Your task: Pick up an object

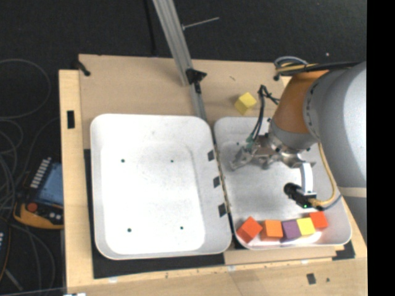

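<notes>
The gripper (242, 160) hangs low over the far half of the right bin (265, 199), its metal fingers pointing toward the divide between the two bins; whether they are spread or closed cannot be told from this angle, and nothing shows between them. Behind it the wrist rises to the orange band (295, 103) and the grey arm (342, 128). Nearer the camera than the gripper, along the bin's front wall, five blocks sit in a touching row: an orange-red block (250, 229), an orange block (273, 229), a purple block (289, 229), a yellow block (306, 227) and a red-orange block (319, 220). Beyond the gripper, outside the bin on the bench (136, 85), lies a yellow cube (245, 103). Past the divide sits the left bin (151, 184).
</notes>
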Controlling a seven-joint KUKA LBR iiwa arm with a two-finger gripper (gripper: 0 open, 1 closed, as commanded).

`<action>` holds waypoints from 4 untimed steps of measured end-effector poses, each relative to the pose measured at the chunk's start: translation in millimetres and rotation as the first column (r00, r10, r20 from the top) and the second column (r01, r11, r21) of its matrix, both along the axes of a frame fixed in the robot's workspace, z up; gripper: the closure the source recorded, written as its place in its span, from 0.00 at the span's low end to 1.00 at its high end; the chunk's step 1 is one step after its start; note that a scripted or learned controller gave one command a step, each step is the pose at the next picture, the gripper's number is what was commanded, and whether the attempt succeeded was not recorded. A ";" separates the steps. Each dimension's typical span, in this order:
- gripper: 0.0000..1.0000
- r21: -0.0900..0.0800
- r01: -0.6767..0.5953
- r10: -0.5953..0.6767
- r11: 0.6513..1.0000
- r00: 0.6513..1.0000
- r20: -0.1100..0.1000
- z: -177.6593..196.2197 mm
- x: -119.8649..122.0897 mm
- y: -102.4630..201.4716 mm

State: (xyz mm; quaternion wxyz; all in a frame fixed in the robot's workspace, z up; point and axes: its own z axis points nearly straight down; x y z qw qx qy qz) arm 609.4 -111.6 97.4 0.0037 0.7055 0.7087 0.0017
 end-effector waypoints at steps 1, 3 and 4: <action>1.00 -0.001 -0.011 0.011 1.000 1.000 -0.004 11.2 -2.3 -0.8; 1.00 -0.003 0.011 -0.011 1.000 1.000 -0.002 139.8 -90.2 -45.7; 1.00 0.000 0.001 -0.001 1.000 1.000 0.003 234.2 -86.6 -33.8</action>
